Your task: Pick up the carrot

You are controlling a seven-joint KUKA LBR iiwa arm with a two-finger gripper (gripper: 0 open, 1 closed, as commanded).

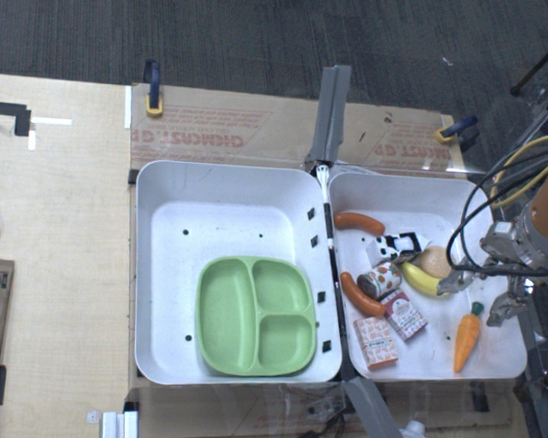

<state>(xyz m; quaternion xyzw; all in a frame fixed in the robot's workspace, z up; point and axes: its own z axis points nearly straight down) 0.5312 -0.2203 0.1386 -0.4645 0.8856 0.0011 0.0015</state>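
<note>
Arm pose: the grey arm enters at the right edge of the frame, its orange band at the far right, cables looping above the wrist; it hangs low over the right end of the right bin.
Gripper [478,296]: two metallic fingers pointing down and spread apart, one tip near the banana, the other right of the carrot's green top; nothing sits between them.
Left bin [161,253]: shallow, white, smooth plastic with rounded corners, a few small dark holes in its floor; left of centre in the frame.
Plate [257,316]: pale green, matte, rounded square with three compartments, lying flat in the lower right part of the left bin.
Right bin [414,196]: same white plastic, touching the left bin along a hinged seam.
Sausages: one glossy orange-red sausage [359,222] near the upper left of the right bin, another [361,295] lying slantwise lower down.
Can [379,281]: small, dark, cylindrical, on its side beside the lower sausage.
Boxes: two small printed cartons [376,344] at the lower left of the right bin.
Banana [420,279]: yellow, curved, mid-bin, with a round beige item [432,261] just above it.
Carrot [468,338]: orange, tapered, smooth, green stub at top, lying nearly upright in the lower right of the right bin, just below the spread fingers and apart from them.
</note>
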